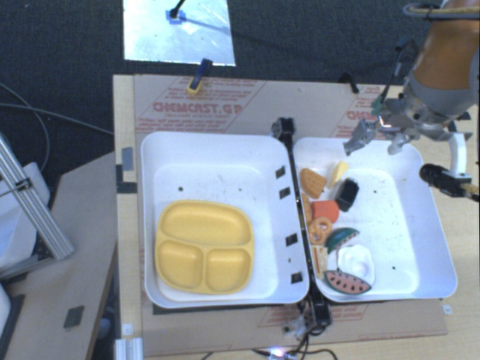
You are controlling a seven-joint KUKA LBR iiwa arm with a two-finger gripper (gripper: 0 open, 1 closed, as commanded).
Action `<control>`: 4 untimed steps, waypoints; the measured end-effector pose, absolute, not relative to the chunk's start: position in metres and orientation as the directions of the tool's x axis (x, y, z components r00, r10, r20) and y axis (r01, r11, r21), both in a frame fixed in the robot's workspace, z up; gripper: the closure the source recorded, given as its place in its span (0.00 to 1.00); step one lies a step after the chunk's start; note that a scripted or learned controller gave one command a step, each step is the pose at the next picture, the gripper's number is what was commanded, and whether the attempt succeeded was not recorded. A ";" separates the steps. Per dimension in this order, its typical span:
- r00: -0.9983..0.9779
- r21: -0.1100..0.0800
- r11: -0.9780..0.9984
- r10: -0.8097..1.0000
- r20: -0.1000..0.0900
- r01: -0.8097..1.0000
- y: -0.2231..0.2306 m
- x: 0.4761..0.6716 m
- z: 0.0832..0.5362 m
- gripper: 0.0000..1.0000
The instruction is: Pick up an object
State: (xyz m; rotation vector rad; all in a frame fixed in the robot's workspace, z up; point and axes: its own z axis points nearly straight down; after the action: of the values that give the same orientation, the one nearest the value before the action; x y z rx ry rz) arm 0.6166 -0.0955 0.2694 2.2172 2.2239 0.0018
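I have the gripper (379,135) hanging above the far rim of the right bin (420,223), its two fingers spread wide with nothing between them. The things to pick all lie crowded against that bin's left wall: an orange bread-like piece (313,181) and a pale yellow stick (338,173) at the far end, a black block (346,194) just beside them, a red-orange block (325,210) and a pretzel-shaped ring (318,231) below, then a green-rimmed melon slice (341,238), a white fried-egg piece (355,262) and a watermelon slice (347,282) nearest me. The left bin (217,152) carries a yellow divided tray (202,244). I judge the black block the best target: it sits at the outer edge of the pile, with bare floor on its right, so one finger can drop there freely. I would line the open jaws across its narrow side, come straight down, and close only once low enough, since neighbours touching it could be nudged or pinched along.
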 end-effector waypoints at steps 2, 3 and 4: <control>-0.006 -0.001 0.006 1.000 0.002 1.000 -0.080 0.556 0.101 0.00; -0.004 0.002 0.004 1.000 0.001 1.000 -0.082 0.557 0.113 1.00; -0.003 0.002 0.003 1.000 0.001 1.000 -0.082 0.557 0.113 0.00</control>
State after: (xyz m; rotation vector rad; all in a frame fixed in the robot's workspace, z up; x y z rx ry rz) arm 0.5567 -0.0824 0.1126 2.2170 2.2246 0.0029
